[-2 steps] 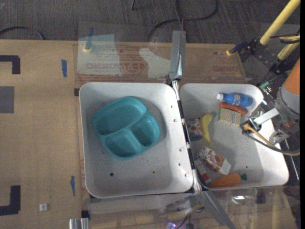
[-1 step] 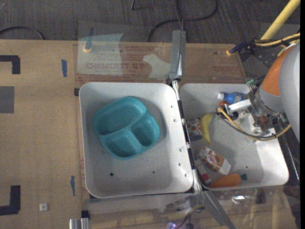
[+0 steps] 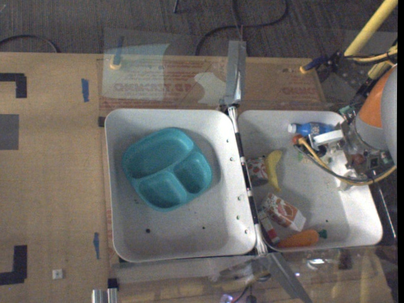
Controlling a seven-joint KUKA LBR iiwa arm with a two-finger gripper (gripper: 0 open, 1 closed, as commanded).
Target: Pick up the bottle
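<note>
The bottle (image 3: 310,129) is blue with a white cap and lies on its side near the back of the right bin (image 3: 363,226). My gripper (image 3: 346,149) comes in from the right and hangs just right of the bottle, close to its base, with cables looping below it. The arm's grey wrist and orange band (image 3: 383,109) cover the bin's far right corner. I see nothing held by the gripper.
The right bin also holds a banana (image 3: 273,168), a small red-and-white pack (image 3: 256,169), a juice carton (image 3: 284,212) and a carrot (image 3: 300,238) at the front. A teal divided plate (image 3: 167,167) lies in the left bin (image 3: 126,232).
</note>
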